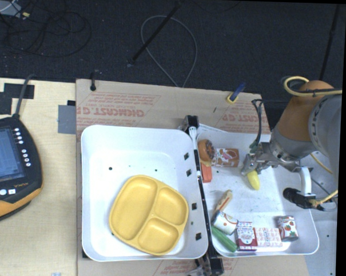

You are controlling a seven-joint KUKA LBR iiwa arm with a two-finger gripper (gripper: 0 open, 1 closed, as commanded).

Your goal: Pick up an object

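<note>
The grey arm with its orange band sits at the right edge of the frame, wrist bent down-left, gripper (253,166) low at right-center, fingers pointing down, too murky to read.

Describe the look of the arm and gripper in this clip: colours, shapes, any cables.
The arm is a thick, rounded grey body with an orange band wrapping it above the wrist. A yellow cable loop sits at the top of the orange section. The gripper is a small grey metal assembly with dark parts. A black cable runs along its side toward a black fitting nearby.
</note>
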